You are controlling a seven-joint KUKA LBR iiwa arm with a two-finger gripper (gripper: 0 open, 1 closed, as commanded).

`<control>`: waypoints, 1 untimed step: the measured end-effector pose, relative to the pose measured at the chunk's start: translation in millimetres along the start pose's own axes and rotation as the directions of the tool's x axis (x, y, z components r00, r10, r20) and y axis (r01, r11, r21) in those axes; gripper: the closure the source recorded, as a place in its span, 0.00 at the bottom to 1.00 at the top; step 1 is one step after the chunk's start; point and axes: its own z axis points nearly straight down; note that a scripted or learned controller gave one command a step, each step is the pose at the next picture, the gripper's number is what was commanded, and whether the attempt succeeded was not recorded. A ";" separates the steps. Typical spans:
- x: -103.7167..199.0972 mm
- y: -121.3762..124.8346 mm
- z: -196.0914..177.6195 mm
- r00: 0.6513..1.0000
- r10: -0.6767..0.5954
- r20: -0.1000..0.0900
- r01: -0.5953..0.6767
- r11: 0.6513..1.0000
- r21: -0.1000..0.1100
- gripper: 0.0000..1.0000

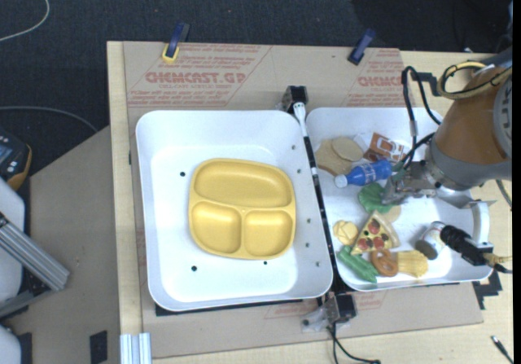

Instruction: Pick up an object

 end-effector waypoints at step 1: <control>5.5 10.1 -58.4 1.000 -0.003 0.000 0.003 1.000 0.011 1.00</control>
